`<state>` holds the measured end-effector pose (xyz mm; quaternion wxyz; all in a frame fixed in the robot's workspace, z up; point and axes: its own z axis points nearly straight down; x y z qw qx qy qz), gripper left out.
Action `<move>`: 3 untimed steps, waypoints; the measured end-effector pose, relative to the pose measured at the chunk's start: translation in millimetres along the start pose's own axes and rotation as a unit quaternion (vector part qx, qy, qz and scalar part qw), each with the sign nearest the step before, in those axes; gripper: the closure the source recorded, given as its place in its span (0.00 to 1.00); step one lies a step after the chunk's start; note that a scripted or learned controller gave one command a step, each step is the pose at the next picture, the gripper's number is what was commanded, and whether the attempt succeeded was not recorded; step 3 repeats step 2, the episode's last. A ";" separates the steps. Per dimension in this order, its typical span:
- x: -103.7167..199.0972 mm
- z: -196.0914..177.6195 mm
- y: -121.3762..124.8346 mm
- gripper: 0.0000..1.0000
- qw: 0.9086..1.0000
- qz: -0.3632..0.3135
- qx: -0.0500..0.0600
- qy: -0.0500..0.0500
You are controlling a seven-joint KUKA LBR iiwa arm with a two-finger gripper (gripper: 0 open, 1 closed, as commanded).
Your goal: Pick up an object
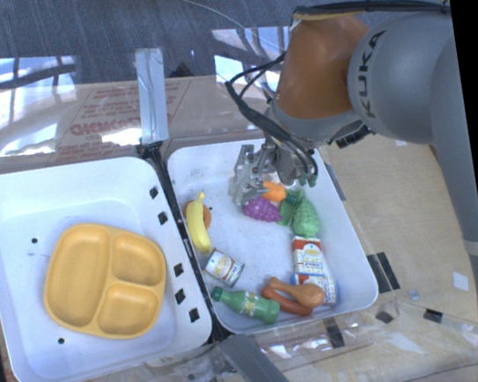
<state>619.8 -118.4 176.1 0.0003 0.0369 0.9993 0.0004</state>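
**Gripper low over the right bin's far end, nothing gripped yet**

Cardboard and clear plastic sheeting lie under two white bins on my bench, with dark carpet beyond. I work from the left: the left bin (1, 266) carries a yellow divided plate (103, 279) near its middle. Across the shared wall, the right bin (353, 240) holds all the candidates. A banana (197, 225) lies along its left wall, a small can (223, 267) just below it, and a green bottle (249, 304) sits at the near edge beside an orange carrot-like piece (292, 293). A sauce bottle (311, 268) lies toward the right wall, with a green vegetable (304, 218) above it and purple grapes (262, 209) beside that.

The gripper (254, 174) hangs at the bin's far end, just above the grapes. I cannot tell how its tips stand, and I see nothing between them.

I judge this the descent-to-grasp step. Next I need to settle on the grapes, close, then lift straight without snagging neighbouring toys.
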 end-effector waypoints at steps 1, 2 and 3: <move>-13.1 -20.0 -43.7 1.00 0.963 -0.270 0.001 -0.001; 28.0 -72.7 26.4 1.00 0.976 -0.216 0.001 -0.003; 28.0 -72.7 26.4 1.00 0.976 -0.216 0.001 -0.003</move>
